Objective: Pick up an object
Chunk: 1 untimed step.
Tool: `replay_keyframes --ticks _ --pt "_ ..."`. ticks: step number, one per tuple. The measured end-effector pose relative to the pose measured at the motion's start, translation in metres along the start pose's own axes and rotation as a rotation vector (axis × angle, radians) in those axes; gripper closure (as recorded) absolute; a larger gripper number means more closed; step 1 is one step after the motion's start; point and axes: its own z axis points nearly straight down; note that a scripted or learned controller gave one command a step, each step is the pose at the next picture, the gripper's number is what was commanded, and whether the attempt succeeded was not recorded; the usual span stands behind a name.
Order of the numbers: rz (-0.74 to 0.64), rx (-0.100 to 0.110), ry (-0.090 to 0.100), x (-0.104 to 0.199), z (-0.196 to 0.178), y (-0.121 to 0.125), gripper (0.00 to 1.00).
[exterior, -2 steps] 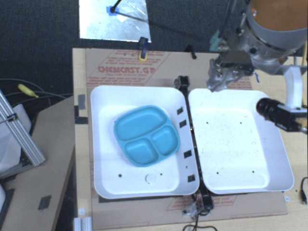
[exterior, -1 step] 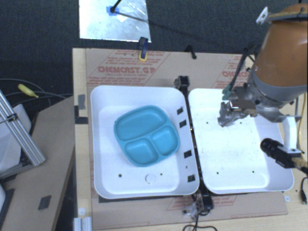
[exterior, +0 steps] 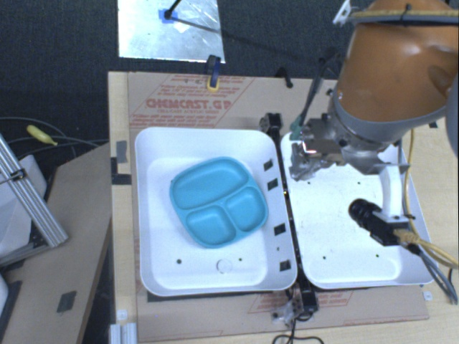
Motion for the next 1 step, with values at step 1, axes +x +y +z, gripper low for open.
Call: replay_keyframes --ticks 1 --pt "0.003 -0.004 0.0 0.0219 -0.0476 0.0007 1.0"
